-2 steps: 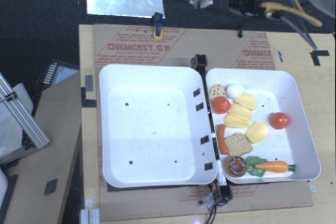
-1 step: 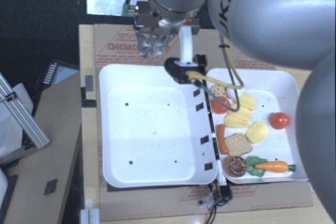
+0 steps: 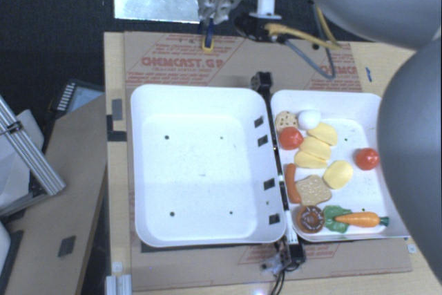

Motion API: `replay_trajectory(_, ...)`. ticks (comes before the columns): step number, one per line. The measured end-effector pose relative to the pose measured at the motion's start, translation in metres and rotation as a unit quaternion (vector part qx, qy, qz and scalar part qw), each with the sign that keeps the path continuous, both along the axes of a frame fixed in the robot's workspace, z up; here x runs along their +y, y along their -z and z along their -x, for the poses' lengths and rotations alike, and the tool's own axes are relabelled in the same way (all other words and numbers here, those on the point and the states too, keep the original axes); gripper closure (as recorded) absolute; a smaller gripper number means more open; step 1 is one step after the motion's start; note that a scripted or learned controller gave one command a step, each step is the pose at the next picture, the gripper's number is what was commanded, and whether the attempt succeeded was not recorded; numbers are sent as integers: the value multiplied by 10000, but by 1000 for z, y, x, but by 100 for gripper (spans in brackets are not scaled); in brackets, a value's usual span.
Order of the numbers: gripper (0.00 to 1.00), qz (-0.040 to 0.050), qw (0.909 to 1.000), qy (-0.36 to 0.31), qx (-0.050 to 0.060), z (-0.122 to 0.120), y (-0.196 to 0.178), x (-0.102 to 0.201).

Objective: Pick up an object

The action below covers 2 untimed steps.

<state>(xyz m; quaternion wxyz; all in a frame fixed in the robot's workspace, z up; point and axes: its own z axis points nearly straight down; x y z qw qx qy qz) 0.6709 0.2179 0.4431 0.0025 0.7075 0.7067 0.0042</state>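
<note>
Camera view, fingers point(image 3: 215, 12) state unclear, above bins, toy food point(image 3: 320, 173) crowding right bin point(image 3: 369, 107)

One fixed camera above the bench point(image 3: 173, 52), slanting down (both bins point(image 3: 200, 169) visible)

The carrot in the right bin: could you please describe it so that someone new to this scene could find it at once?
Look at the right bin, the one crowded with toy food. Along its near edge, at the bottom of the pile, lies the carrot, on its side just right of the doughnut. It is the one long orange piece with green leaves at its left end.
</note>
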Motion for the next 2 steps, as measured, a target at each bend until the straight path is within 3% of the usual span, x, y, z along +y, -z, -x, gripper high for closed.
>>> replay_trajectory(1,100,-14,10000,-40,-16,9,-100,17)
replay_trajectory(2,100,40,9999,1,132,63,138,-21)
